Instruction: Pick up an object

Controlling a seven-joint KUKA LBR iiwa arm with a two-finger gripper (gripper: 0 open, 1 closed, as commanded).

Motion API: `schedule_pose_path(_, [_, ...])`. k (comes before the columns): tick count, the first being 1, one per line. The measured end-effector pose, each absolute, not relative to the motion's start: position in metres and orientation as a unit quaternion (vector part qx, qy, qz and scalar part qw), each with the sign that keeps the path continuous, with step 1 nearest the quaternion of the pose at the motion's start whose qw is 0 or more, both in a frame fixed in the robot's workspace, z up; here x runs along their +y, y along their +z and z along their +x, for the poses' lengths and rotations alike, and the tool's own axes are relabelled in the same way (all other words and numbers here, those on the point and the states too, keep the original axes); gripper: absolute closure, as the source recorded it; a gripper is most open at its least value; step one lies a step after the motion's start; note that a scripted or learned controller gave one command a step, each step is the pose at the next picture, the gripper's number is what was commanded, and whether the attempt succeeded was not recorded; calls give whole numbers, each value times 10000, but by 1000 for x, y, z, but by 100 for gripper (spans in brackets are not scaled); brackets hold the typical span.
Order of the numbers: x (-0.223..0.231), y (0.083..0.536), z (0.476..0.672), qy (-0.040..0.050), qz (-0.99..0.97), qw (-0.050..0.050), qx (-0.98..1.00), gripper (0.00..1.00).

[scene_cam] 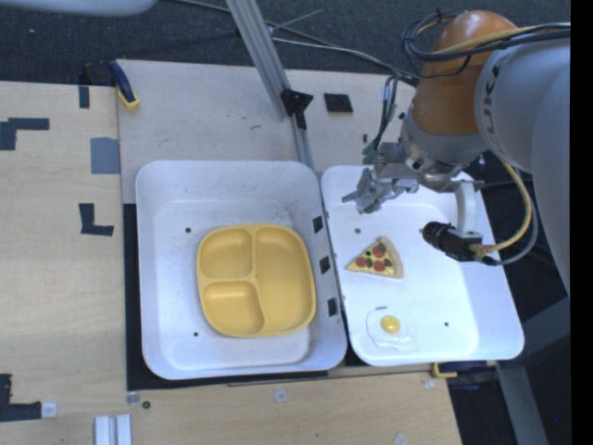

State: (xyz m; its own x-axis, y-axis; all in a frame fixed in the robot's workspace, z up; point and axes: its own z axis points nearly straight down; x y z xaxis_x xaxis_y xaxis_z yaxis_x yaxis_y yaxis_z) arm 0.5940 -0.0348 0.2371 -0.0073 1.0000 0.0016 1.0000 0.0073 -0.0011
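A toy pizza slice (377, 259) with red toppings lies in the middle of the right white bin (482, 327). A toy fried egg (389, 327) sits near that bin's front edge. My gripper (368, 197) hangs over the bin's back left part, above and slightly left of the pizza slice. Its fingers (355, 196) point down and to the left, and nothing shows between them. The grey arm with its orange band (463, 58) reaches in from the upper right.
The left white bin (167, 248) holds a yellow divided plate (255, 279). A metal post (264, 54) rises at a slant behind the bins. Black cables (519, 221) loop beside the wrist at the right bin's right side.
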Motion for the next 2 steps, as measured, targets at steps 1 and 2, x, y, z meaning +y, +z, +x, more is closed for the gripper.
schedule_pose_path(1, [12,225,604,7,-7053,7,-7089,100])
schedule_pose_path(2, [67,215,621,3,-7049,7,-7093,100])
